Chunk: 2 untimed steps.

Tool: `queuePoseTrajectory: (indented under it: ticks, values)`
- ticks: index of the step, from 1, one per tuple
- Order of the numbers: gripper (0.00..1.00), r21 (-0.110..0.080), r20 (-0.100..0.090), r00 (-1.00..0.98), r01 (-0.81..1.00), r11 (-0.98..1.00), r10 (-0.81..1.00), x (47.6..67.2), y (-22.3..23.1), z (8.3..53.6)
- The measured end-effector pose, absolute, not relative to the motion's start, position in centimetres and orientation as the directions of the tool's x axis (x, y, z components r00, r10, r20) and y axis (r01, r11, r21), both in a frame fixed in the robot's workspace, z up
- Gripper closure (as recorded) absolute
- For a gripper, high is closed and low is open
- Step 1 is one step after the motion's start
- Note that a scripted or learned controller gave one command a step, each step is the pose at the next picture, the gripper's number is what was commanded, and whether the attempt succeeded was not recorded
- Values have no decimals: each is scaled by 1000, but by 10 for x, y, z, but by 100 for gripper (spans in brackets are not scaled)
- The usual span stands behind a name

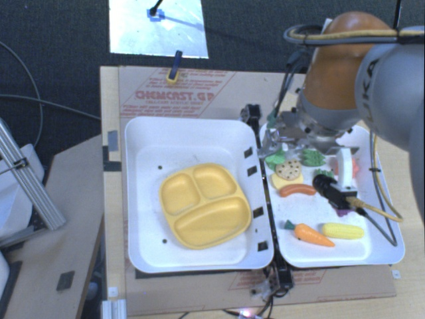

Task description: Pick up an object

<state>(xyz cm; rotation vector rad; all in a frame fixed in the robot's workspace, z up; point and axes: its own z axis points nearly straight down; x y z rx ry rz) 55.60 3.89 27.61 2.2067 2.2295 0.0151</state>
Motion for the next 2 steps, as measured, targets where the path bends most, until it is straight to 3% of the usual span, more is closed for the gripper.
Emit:
queuePoseTrajectory:
  ticks: [1,2]
  values:
    - [100,-11,2,-9,1000,9,1000,514,98,180]
    - [100,4,-2,3,1000,-3,1000,556,36,185]
